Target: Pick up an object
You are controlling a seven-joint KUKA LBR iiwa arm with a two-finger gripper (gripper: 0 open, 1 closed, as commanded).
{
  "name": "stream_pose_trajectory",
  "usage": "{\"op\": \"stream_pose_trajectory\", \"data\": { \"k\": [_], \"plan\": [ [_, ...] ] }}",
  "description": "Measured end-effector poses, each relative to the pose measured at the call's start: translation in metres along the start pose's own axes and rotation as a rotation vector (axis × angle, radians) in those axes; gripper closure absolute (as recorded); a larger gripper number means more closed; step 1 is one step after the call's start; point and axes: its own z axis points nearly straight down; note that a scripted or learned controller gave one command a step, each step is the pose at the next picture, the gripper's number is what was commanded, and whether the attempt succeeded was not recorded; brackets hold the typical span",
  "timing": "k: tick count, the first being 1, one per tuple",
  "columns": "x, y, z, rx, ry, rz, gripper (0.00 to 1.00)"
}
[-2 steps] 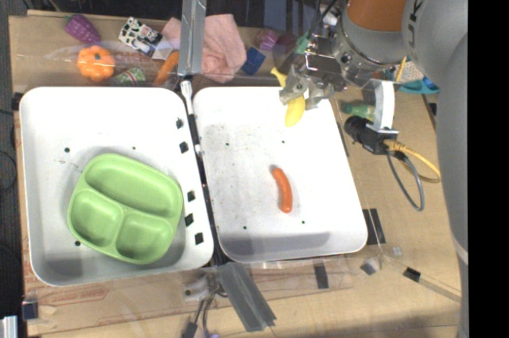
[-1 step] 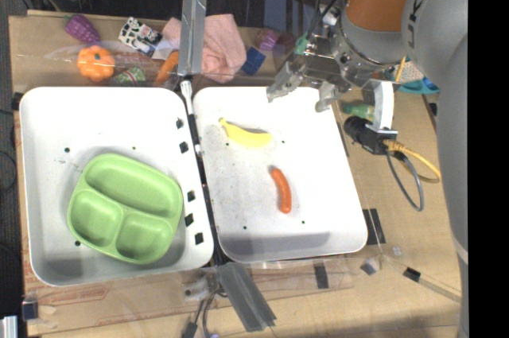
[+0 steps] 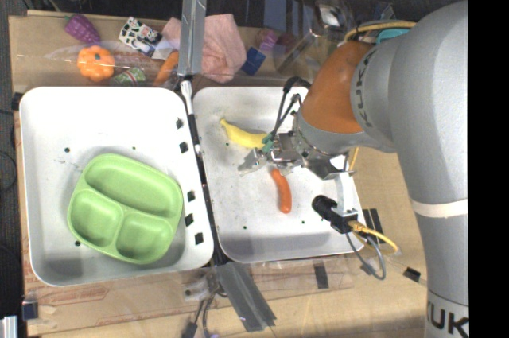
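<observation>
1. The grey arm with an orange band (image 3: 338,98) reaches in from the right and bends down over the right-hand shallow white bin (image 3: 238,237).
2. Its tool (image 3: 262,156) sits low over the middle of that bin, above the white floor. Seen from above, the wrist body covers much of it, so I cannot tell whether the tool is wide or narrow. Nothing can be seen held in it.
3. A yellow curved toy banana (image 3: 241,135) lies on the floor of the right bin, towards the back. Its right end lies just beside the tool, and whether they touch is not clear.
4. A small orange sausage-shaped toy (image 3: 281,192) lies in the same bin, nearer the front than the tool. Its upper end is close under the tool, and it lies apart from the banana.
5. The left-hand shallow white bin (image 3: 48,130) holds a light green plastic plate with three compartments (image 3: 126,207), lying flat towards the front of that bin.
6. On the wooden counter (image 3: 32,38) behind the bins lies a row of loose things:
   - a purple knobbly toy (image 3: 82,29) at the far left;
   - a small orange toy pumpkin (image 3: 95,64) just in front of it;
   - a white packet with a black pattern (image 3: 139,33);
   - a crumpled pink cloth (image 3: 219,42) behind the gap between the two bins.
</observation>
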Motion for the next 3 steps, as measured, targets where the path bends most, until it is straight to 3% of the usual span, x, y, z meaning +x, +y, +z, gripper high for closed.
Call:
{"op": "stream_pose_trajectory", "data": {
  "k": [1, 2, 3],
  "plan": [
    [-0.037, -0.037, 0.038, -0.005, 0.000, 0.016, 0.00],
    [-0.036, -0.037, 0.028, -0.005, -0.001, 0.010, 1.00],
    [-0.041, 0.075, 0.037, -0.007, -0.003, -0.280, 1.00]
  ]
}}
